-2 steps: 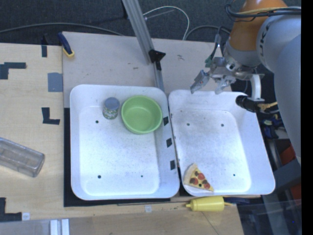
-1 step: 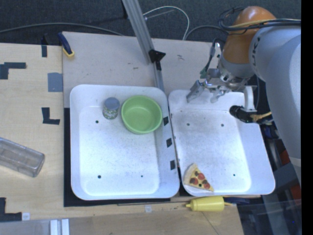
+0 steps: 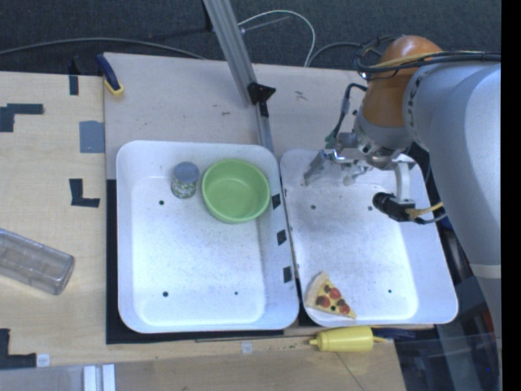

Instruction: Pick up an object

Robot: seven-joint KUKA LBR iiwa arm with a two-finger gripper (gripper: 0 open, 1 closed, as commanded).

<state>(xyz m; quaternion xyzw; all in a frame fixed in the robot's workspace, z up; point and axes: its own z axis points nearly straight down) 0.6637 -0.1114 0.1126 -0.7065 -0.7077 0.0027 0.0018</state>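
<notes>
Grey pincer point(image 3: 332, 172) hangs open, gripping nothing, over the right bin point(image 3: 423, 296); pizza slice point(image 3: 329, 296) well apart.

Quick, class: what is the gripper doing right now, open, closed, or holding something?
Gripper: open, holding nothing, above the far end of the right bin.

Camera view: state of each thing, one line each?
gripper: over the right bin's top left corner, nothing between its fingers
green bowl: upright in the left bin
small jar: upright, touching the bowl's left side
pizza slice: flat in the right bin
yellow bottle: on its side below the right bin
</notes>
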